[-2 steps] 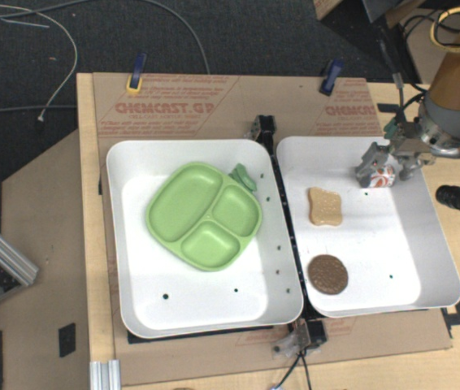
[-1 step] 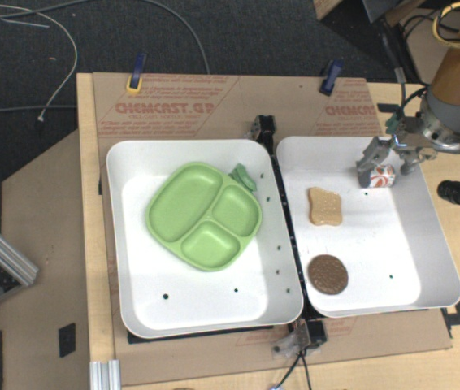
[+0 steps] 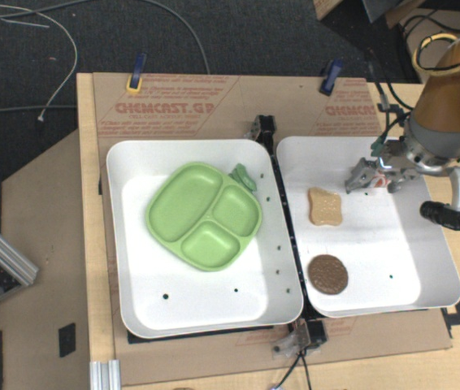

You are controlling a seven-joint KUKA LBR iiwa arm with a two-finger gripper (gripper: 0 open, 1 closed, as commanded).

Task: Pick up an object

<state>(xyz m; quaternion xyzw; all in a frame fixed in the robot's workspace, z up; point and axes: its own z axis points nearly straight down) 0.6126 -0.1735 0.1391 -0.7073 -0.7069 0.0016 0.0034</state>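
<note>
1. A glossy green plate (image 3: 204,215) with three rounded compartments lies tilted in the left bin (image 3: 132,287), a smooth white tray.
2. A small dark green scrap (image 3: 244,177) touches the plate's upper right rim.
3. Well right of the plate, in the right bin (image 3: 425,275), rests a tan, squarish, rough bread slice (image 3: 325,207); below it sits a round, brown, grainy patty (image 3: 327,274).
4. The gripper (image 3: 370,177) hovers right of and above the bread, fingers apart, clasping nothing.

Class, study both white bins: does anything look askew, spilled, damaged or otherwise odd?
One small thing: the green divided plate lies turned at a slant to the left bin walls, with a small dark green piece at its upper right edge. The tan piece and brown disc lie flat and apart in the right bin. Nothing is spilled.
</note>
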